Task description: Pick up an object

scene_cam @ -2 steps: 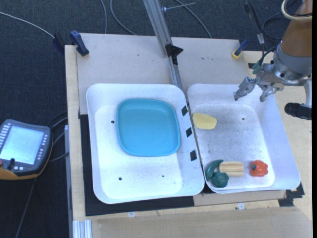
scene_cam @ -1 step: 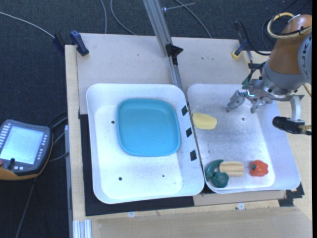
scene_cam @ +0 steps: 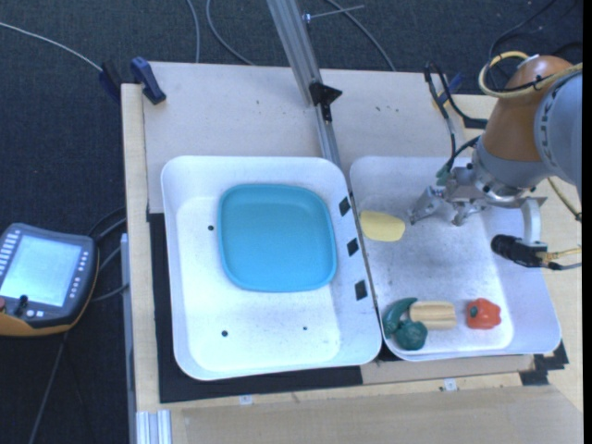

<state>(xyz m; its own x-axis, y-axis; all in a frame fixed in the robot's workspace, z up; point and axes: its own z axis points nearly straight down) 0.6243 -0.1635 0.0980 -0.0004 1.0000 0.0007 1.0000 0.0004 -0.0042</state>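
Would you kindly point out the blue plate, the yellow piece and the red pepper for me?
blue plate [scene_cam: 277, 237], camera view, middle of its flat base.
yellow piece [scene_cam: 382, 226], camera view, centre of its top.
red pepper [scene_cam: 482, 314], camera view, middle of its red body.

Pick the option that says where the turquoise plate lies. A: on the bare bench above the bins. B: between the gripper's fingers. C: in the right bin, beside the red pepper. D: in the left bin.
D: the turquoise plate lies flat in the left bin, while the gripper hovers over the right bin.
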